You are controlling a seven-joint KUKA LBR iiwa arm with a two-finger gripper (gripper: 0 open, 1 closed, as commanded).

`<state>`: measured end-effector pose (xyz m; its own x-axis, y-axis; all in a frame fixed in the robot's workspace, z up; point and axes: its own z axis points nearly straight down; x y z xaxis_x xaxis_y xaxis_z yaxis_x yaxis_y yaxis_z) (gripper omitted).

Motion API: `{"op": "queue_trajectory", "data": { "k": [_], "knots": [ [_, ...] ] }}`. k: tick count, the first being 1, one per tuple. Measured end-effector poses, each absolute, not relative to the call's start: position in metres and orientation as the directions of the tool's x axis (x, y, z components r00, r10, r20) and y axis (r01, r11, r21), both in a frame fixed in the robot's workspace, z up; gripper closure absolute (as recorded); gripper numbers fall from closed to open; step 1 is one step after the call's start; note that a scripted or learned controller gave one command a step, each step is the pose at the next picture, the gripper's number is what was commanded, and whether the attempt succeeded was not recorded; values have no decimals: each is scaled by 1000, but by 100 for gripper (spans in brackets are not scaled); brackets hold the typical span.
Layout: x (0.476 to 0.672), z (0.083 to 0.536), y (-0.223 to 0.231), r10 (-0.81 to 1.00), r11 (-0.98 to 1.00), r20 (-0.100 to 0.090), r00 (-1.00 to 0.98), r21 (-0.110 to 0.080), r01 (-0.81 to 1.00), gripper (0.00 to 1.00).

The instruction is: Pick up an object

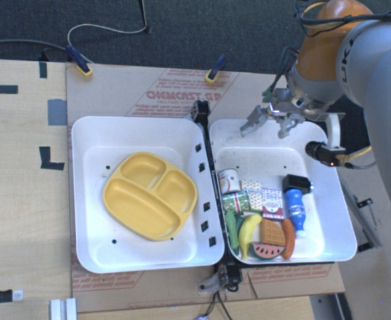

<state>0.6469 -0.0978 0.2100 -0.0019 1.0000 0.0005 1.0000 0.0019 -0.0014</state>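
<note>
My gripper (269,127) hangs over the far rim of the right bin (329,245), fingers spread open with nothing between them. Below it, in the near half of that bin, lies a pile of toy food: a small can (229,180), a blue bottle (294,209) with a black cap, a banana (248,232), a green vegetable (231,227), a watermelon slice (267,251), a cracker-like piece (271,232), a sausage (289,239) and small printed boxes (262,199). The gripper is well apart from all of them.
The left bin (92,245) holds a yellow divided plate (150,195). A black divider strip (205,172) runs between the bins. Cardboard lies under both bins, with blue-yellow clamps (80,61) at its far edge. A cable (109,29) loops across the dark floor behind.
</note>
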Motion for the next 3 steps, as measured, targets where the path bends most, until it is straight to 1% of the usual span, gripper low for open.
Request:
{"op": "queue_trajectory", "data": {
  "k": [1,2,3],
  "knots": [
    [669,86,-158,1000,1,-3,-1,2,1000,0],
    [669,96,-158,1000,2,-4,-2,2,1000,100],
    [669,95,-158,1000,2,-4,-2,2,1000,0]
  ]
}}
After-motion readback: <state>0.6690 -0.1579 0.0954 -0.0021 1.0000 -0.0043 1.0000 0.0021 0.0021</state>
